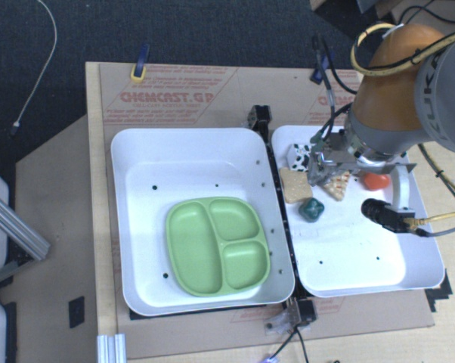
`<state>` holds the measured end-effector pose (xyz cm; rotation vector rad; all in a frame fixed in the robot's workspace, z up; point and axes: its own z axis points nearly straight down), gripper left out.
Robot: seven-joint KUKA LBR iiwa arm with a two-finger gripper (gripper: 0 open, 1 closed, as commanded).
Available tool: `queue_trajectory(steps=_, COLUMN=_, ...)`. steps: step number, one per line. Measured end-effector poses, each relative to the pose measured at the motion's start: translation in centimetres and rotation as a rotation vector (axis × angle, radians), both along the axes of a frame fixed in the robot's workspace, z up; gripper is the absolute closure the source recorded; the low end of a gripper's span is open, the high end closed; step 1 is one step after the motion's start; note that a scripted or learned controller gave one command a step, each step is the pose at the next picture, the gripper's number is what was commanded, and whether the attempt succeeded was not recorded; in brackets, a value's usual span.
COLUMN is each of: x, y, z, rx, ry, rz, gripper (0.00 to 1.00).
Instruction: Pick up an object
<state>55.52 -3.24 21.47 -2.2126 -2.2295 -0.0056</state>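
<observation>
Looking at the gripper [327, 166] in the upper part of the right bin [379, 274], I cannot tell its state. It hangs over a tan block [294, 186] and a striped piece [338, 185]. Just below lies a teal lump [312, 209], and an orange thing [376, 180] to the right. A green tray [216, 244] sits in the left bin [137, 203].

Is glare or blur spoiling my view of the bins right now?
Camera view: lighting is even and soft; the left bin and green plate look sharp, with no harsh glare. The wrist shades the small objects beneath it, such as the teal one.
</observation>
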Motion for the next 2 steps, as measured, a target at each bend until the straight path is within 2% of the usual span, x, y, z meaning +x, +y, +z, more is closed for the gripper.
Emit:
queue_trajectory(steps=1, x=-0.7, y=5.8, z=1.1, rx=0.0, ry=0.0, rz=0.0, gripper=1.0)
queue_trajectory(steps=2, x=-1.2, y=11.3, z=0.0, rx=-0.001, ry=0.006, rz=-0.001, gripper=1.0)
